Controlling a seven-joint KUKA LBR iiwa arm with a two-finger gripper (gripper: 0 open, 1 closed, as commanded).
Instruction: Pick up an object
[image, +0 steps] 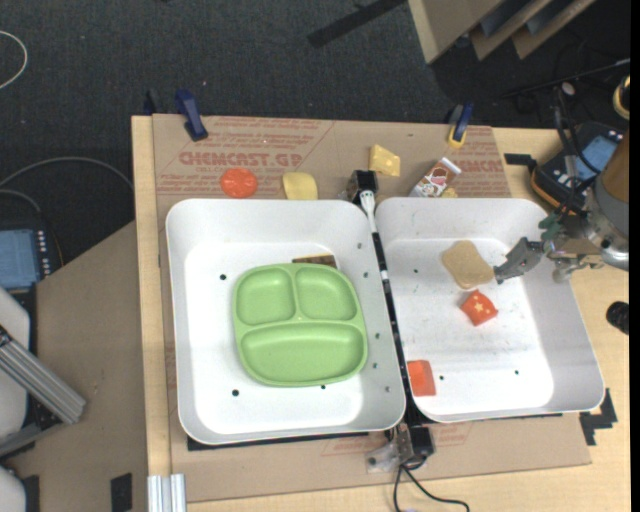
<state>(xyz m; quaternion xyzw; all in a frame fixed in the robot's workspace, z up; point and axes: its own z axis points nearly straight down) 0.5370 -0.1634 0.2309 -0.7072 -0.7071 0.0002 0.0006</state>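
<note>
On brown cardboard board (330, 150), two white bins (200, 300), dark carpet (80, 60) beyond, perhaps cables.

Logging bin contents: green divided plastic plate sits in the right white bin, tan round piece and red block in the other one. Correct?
Not quite. The camera view shows the green divided plastic plate in the left white bin, not the right. The tan round piece and the red block lie in the right white bin.
</note>
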